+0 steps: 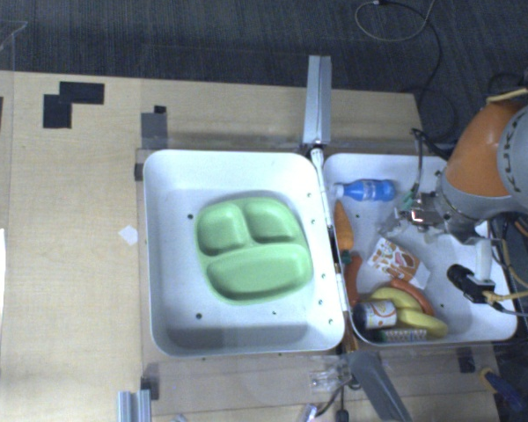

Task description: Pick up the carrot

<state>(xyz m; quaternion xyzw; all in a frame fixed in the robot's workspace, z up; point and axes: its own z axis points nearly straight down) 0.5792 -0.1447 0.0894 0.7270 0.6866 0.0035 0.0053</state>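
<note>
the task is judged to be at its early part: the carrot [342, 225] is not lifted, and it is not touched by any part of the robot. it is seen lying flat in the bin [502, 331] under the gripper [420, 211], stretched along the wall that is shared with the other bin [172, 236]. from the gripper it is placed on the side away from the arm, near but clearly apart.

the gripper is seen over the far part of this bin, below the grey wrist and the orange band. how wide it is open cannot be told, because it is small in the view and partly covered by the wrist. nothing is seen held in it, and no contact with any thing can be confirmed.

between the gripper and the carrot, a little toward the near edge, a printed packet [396, 258] is lying. a blue bottle [367, 189] is lying just beside the far end of the carrot, also away from the arm. further toward the near edge from the gripper, a banana [415, 316] and a can [375, 315] are packed together. a green plate [253, 246] is resting in the other bin, well apart from the gripper.

nearly everything is judged to be left: the gripper must be brought over the carrot, lowered, closed on it and raised. little room is expected on the side of the wall.
</note>
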